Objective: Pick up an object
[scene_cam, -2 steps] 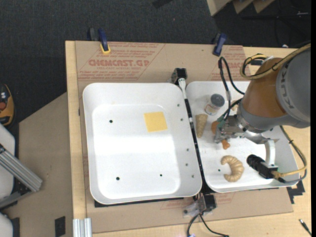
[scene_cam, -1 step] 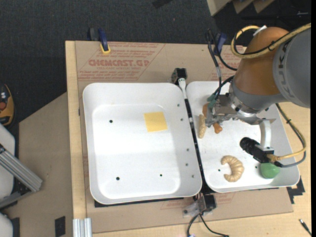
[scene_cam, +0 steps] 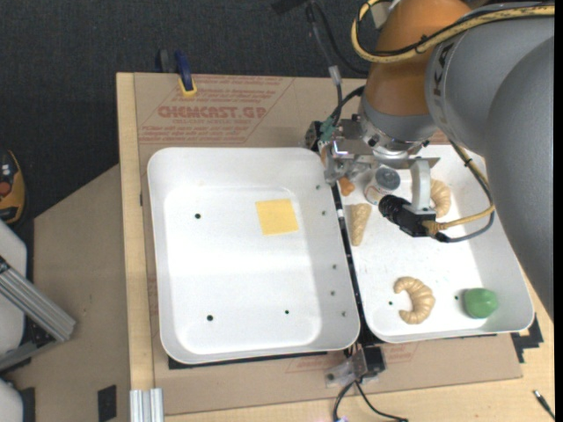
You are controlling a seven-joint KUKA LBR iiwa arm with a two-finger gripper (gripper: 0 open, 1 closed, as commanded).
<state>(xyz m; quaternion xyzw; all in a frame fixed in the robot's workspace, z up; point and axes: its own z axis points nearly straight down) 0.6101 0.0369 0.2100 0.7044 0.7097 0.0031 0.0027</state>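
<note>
Objects lie in both white bins. Right bin (scene_cam: 506, 310): a tan cone-shaped piece (scene_cam: 360, 222) beside the dividing edge, a pale curled pastry (scene_cam: 440, 197) partly behind the gripper, a croissant (scene_cam: 415, 298) near the front, and a green round item (scene_cam: 479, 302) just right of it. Left bin (scene_cam: 176, 262): a flat yellow square (scene_cam: 277, 217) near its middle. Low over the right bin's back left corner, the gripper (scene_cam: 380, 176) hangs from the grey arm (scene_cam: 493, 69); whether it is open or closed cannot be told. Brown cardboard (scene_cam: 211, 104) sits under both bins.
</note>
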